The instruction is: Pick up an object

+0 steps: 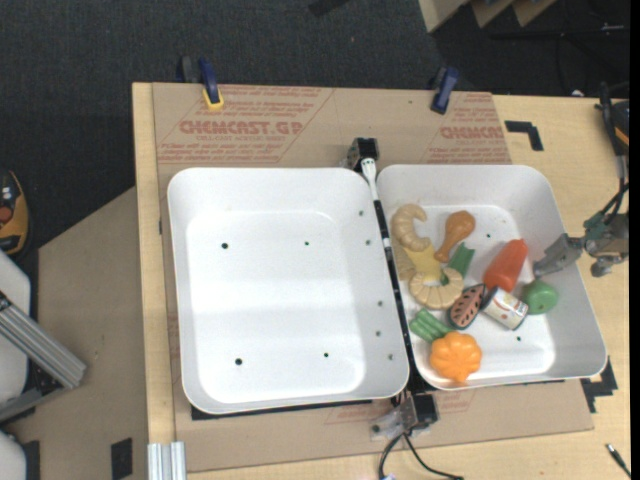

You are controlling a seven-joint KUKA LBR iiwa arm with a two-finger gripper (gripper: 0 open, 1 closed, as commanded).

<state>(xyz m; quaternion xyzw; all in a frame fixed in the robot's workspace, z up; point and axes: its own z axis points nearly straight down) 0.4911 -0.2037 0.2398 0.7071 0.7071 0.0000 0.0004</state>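
The right white bin (575,320) holds several toy foods in a loose pile. Among them are a beige croissant (408,223), a brown drumstick (457,230), a red-orange carrot (506,263), a green ball (541,296), a small can (505,310) and an orange pumpkin (455,355). My gripper (578,256) hangs over that bin's right rim, just right of the carrot and above the green ball. Nothing is visibly held in it.
The left white bin (200,268) lies beside the right one, their rims meeting at a black divider (385,258). Both rest on a cardboard sheet (250,118) held by two clamps at the back. A yellow piece (422,263) and a green pepper (428,325) sit near the divider.
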